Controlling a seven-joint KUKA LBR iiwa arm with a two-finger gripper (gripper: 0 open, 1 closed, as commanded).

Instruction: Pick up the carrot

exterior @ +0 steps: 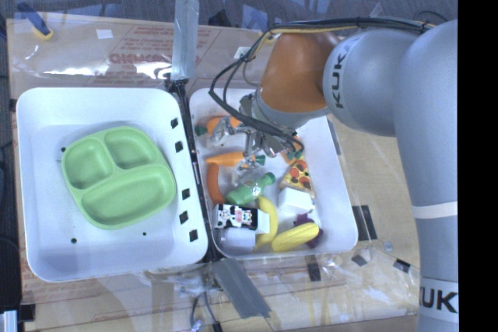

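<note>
You see the grey arm with its orange band (292,74) reaching in from the right and hanging over the right-hand shallow white bin (342,198). Its two-finger gripper (255,150) points down into the clutter at the middle of that bin. How far its fingers stand apart you cannot tell, since the metal parts blur into the objects beneath, and nothing shows plainly between them.

The long orange carrot (224,159) lies flat in the bin, just left of the gripper tip, near the bin's left wall. Below it sit a green toy piece (250,191), a yellow banana (294,236), a slice of toy pizza (298,176) and a black-and-white carton (236,218).

In the left white bin (47,245) rests a light green divided plastic plate (118,175).
</note>
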